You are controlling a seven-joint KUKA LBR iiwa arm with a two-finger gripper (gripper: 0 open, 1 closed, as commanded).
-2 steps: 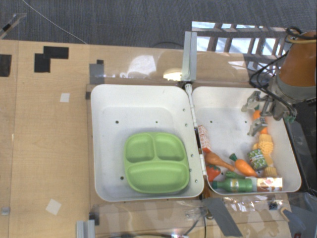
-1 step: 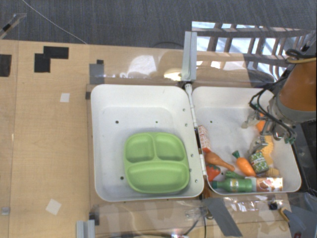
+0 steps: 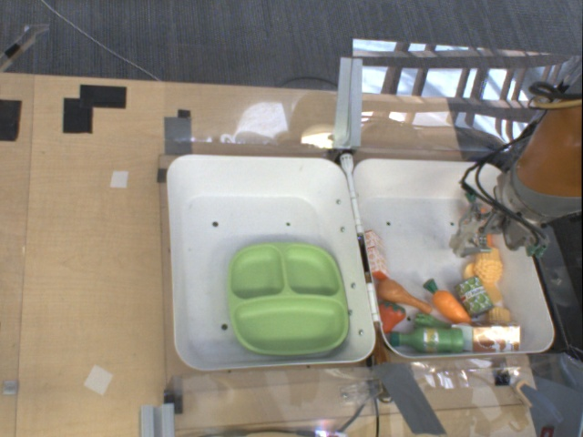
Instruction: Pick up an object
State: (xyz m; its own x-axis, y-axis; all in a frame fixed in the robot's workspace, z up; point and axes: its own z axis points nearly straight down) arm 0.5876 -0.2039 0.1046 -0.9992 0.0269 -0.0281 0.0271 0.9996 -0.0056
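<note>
The right bin [image 3: 410, 198] holds a pile of toy food along its near side. There is a yellow corn cob [image 3: 489, 268], a small green box [image 3: 474, 294], an orange carrot [image 3: 444, 303], a second carrot [image 3: 401, 291] and a green bottle with a brown label [image 3: 451, 339]. A red piece [image 3: 391, 317] lies at the near left corner and a thin packet [image 3: 373, 251] leans on the left wall. My gripper [image 3: 474, 233] hangs at the bin's right side, just behind the corn cob, beneath the orange wrist band [image 3: 557, 153]. I see nothing held in it.
A green divided plate [image 3: 288, 299] lies in the left bin [image 3: 209, 198]. A metal post [image 3: 348, 107] stands at the divider between the bins, with a railing behind the right bin. Cables hang by the wrist.
</note>
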